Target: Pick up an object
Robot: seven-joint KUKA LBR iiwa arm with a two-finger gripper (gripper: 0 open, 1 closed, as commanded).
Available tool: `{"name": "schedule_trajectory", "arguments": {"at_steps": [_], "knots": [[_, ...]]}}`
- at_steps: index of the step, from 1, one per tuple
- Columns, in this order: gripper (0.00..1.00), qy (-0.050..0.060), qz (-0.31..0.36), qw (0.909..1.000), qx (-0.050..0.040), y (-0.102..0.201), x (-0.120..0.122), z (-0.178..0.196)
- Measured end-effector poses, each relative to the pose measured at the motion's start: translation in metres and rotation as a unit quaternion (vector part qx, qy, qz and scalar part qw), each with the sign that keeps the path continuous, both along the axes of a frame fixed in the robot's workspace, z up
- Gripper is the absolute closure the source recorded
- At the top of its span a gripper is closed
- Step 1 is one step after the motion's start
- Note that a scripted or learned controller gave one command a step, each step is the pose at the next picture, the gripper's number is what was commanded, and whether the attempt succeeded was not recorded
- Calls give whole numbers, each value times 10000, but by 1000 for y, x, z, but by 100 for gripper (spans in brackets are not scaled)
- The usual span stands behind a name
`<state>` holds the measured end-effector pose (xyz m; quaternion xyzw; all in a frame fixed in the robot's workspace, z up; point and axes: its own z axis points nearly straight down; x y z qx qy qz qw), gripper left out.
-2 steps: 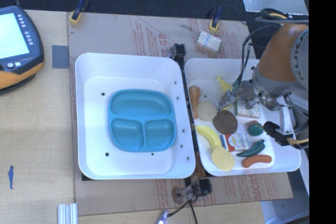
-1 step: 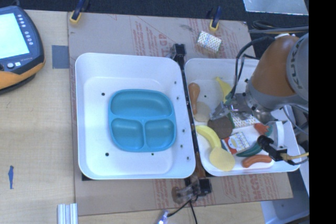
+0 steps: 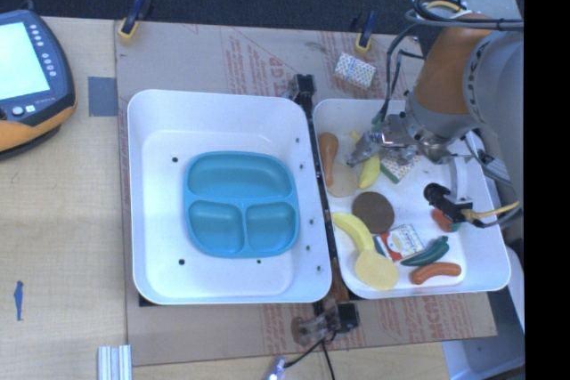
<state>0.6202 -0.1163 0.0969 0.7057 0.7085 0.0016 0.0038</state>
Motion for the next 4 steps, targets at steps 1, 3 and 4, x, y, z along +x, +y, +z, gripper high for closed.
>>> {"name": "schedule_trajectory", "arguments": {"at_steps": [1, 3, 4], "knots": [[0, 15, 13, 10000, -7, 3, -77, -2], [100, 2, 0, 10000, -3, 10, -10, 10], [100, 54, 0, 10000, 25, 79, -57, 95]]}}
